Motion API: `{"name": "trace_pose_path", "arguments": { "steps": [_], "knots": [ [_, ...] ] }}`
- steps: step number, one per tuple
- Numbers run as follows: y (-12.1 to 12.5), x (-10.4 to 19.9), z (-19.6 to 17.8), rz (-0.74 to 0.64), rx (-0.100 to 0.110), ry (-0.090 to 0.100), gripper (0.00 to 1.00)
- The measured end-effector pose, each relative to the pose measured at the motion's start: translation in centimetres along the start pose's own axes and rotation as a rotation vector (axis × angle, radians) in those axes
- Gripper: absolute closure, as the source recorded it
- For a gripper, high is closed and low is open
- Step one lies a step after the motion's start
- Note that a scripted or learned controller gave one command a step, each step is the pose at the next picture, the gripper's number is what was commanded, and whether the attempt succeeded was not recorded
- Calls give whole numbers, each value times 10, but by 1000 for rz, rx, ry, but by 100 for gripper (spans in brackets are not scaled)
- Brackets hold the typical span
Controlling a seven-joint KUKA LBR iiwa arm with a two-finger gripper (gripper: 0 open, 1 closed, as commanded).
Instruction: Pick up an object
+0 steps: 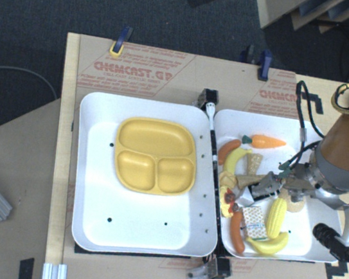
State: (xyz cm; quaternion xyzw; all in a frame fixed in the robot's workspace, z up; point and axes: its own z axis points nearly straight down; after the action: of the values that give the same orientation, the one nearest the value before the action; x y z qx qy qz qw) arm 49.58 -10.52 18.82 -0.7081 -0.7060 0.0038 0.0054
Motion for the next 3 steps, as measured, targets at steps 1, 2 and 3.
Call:
{"name": "trace_pose_path", "arguments": {
  "steps": [1, 2, 3],
  "knots": [
    [3, 0, -6, -3, -12, -2, 0],
    [-7, 4, 45, -2, -5, 0, 0],
    [-4, -2, 90, 4, -22, -9, 0]
  ]
}}
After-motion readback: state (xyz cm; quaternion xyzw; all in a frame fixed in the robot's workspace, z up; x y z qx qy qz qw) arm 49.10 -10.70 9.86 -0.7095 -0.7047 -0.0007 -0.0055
